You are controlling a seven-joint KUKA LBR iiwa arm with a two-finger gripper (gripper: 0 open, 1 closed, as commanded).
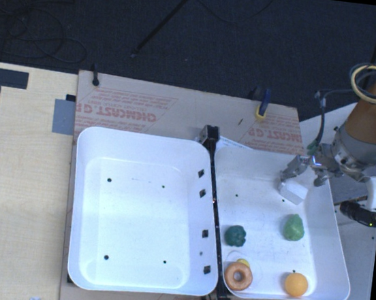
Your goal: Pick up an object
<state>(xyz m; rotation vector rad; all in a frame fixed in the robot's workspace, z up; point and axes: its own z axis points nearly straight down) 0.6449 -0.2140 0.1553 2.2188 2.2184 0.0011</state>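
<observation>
We see the arm (367,121) reach in from the right, its wrist bent down over the right bin's (329,223) far corner. The gripper (307,170) hangs with fingers spread apart, gripping nothing, just above a white block (293,190). Nearer us lie a light green lump (294,228), a dark green lump (235,236), a doughnut (238,276) and an orange (296,284).

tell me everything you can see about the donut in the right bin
The donut is a small ring with a tan to orange-brown glazed surface and a pale hole in its middle, likely a toy. It lies flat on the floor of the right bin, in the near left corner, close to the divider between the bins. A small yellow-green object peeks out just behind it, seemingly touching. The gripper is far from it.
</observation>
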